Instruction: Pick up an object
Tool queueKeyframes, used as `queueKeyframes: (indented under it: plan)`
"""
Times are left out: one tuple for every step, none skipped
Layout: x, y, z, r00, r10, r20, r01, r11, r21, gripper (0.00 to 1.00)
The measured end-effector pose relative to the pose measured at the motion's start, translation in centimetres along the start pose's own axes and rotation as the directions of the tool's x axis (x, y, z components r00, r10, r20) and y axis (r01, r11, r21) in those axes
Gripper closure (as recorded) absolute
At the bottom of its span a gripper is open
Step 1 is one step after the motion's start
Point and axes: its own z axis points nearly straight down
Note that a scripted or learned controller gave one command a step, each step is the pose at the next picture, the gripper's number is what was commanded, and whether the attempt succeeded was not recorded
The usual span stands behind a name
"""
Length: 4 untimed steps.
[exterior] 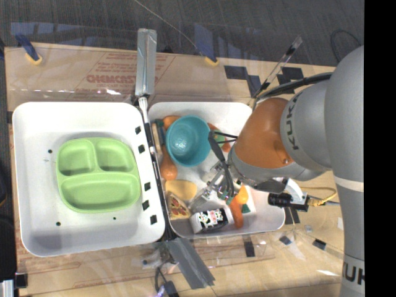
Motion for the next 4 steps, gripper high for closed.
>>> queueKeyframes:
  plan:
    - [-0.1, 0.2, -0.9, 1.0, -0.01, 0.001, 0.01, 1.0, -0.001, 1.0]
    - [1.0, -3.4, -4.0, 0.998, -0.057, -0.001, 0.057, 0.998, 0.0, 1.0]
    - [-3.0, -0.5, -1.1, 0.966, -0.259, 0.001, 0.259, 0.966, 0.0, 1.0]
    - [2.4, -1.4, -11.1, 0.97, -0.242, 0.008, 0.242, 0.97, -0.001, 1.0]
